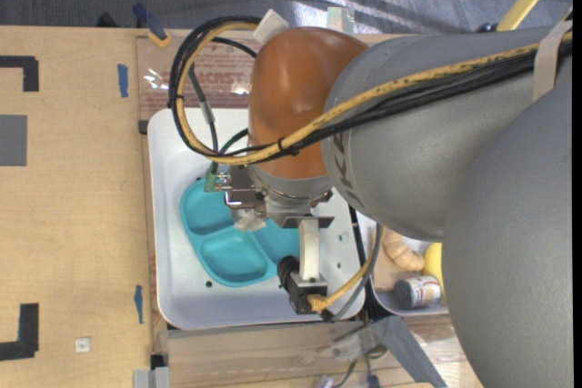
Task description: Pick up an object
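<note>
A teal divided tray (223, 236) lies in the left white bin (168, 195), partly hidden by the arm. The wrist, with its orange band (291, 95), hangs right over the tray's right side and covers the gripper. In the right bin, under the arm, a tan object (403, 252), a yellow object (431, 263) and a small can (418, 292) peek out.
The grey arm covers most of the right bin and the right half of the view. Black and yellow cables (195, 95) loop over the left bin's far end. A wooden bench (68, 195) with blue tape marks spreads to the left.
</note>
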{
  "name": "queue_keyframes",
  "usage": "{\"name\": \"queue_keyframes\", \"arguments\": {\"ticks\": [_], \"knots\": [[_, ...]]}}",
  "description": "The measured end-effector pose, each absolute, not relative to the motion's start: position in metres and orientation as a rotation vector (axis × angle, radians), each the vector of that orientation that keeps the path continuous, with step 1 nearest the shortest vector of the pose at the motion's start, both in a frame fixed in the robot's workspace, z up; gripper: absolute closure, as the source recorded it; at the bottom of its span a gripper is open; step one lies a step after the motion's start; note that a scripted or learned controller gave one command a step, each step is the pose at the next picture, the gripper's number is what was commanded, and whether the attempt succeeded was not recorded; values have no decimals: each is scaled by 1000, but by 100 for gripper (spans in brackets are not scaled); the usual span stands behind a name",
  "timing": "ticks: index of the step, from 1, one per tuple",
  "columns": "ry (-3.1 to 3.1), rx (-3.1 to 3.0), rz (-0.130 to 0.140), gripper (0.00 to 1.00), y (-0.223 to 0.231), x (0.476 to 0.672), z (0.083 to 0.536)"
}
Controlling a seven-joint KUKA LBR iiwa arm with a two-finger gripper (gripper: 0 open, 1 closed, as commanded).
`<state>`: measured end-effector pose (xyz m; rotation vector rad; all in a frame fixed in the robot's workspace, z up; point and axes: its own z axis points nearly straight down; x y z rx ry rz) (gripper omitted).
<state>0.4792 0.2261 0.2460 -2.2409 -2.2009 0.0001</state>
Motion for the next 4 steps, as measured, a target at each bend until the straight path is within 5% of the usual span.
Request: {"name": "queue_keyframes", "arguments": {"ticks": [1,2,3,4], "knots": [[-2822,-1375,3,100,225,479,217],[-2614,-1754,-25,100,217,484,96],[-2199,-2238,-2,100,220,513,102],[-1760,-2604,-7,100,226,580,216]]}}
